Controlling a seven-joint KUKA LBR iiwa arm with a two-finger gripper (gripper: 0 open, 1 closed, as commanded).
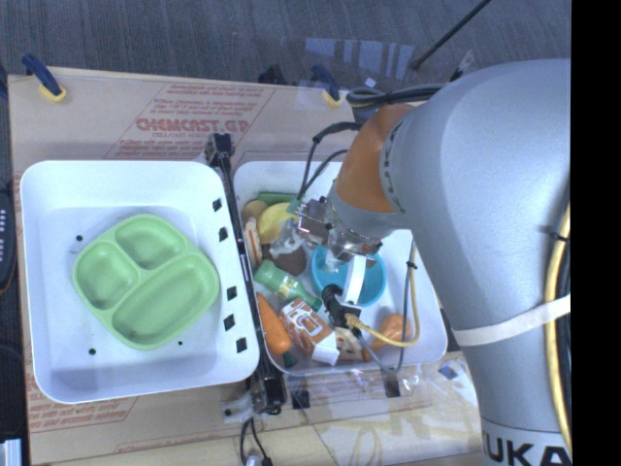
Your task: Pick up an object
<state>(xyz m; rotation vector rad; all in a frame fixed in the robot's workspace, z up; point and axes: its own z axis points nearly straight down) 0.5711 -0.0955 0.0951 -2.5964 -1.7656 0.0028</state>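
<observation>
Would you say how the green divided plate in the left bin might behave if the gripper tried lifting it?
The green plate looks like rigid moulded plastic, so probably stiff and light. It lies flat and wide, so a two-finger grip likely needs its rim. Its smooth surface may slip.

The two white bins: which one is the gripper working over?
The right bin, the one crowded with small objects around a blue bowl. The gripper hangs over that bowl. The left bin holds a green divided plate.

One fixed camera above the bench, looking down at a slant, left bin (39, 260) frame left, right bin (432, 343) centre, arm (485, 212) close at right
</observation>
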